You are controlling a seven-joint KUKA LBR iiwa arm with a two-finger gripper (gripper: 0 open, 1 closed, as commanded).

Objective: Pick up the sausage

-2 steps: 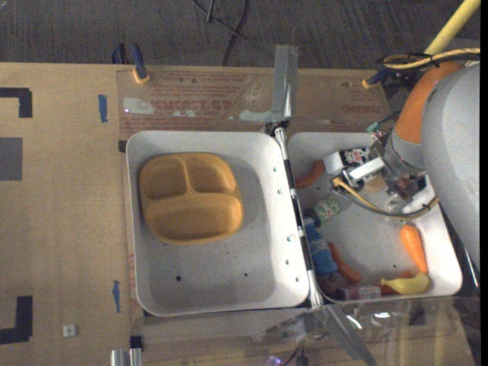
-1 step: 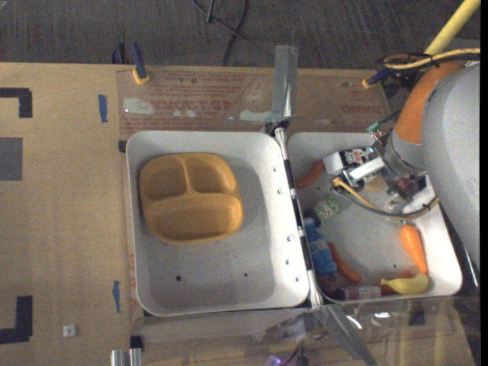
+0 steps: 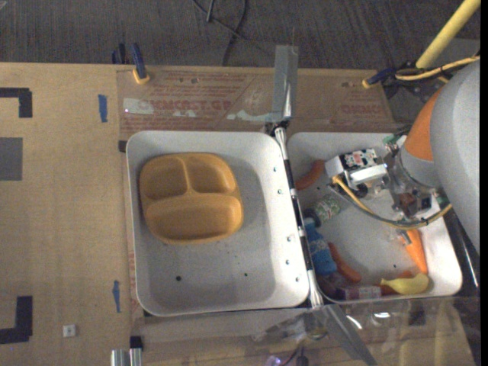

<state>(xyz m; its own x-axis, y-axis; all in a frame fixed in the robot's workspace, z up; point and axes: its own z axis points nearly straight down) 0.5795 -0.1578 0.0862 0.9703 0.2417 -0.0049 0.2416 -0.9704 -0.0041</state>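
Camera view: cardboard print illegible.

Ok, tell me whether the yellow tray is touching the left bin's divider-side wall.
Apart. The camera view shows bare white bin floor between the tray and the left bin's right wall.

A yellow divided tray fills the upper-left part of the left bin, leaving bare floor along that bin's lower and right edges. In the right bin, the arm and its looping cable cover the upper-right corner, while small items crowd the left wall and lower edge, among them a blue object and a yellow piece; open floor remains at the bin's centre.
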